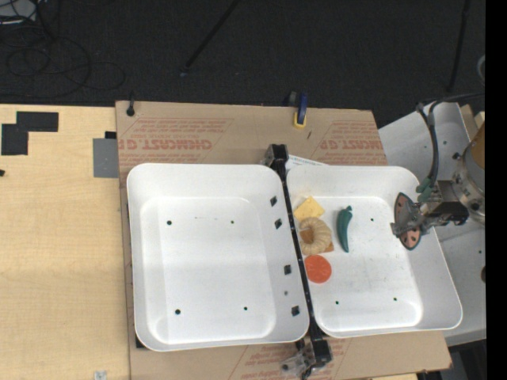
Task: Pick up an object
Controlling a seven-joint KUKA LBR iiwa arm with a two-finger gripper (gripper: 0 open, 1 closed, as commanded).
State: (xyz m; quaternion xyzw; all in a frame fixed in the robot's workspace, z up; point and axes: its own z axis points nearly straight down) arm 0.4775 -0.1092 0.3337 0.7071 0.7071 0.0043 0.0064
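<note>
Dark tool (409, 226) with pinkish-brown fingers; grey metal wrist; black cables.

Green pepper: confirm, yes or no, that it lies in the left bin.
No. The green pepper lies in the right bin, beside the bagel and above the orange disc.

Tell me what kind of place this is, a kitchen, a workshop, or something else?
Most likely a robotics lab test bench. Two shallow white bins sit clamped on a cardboard sheet, a robot gripper reaches in from the right, and loose cables lie on the dark floor.
</note>
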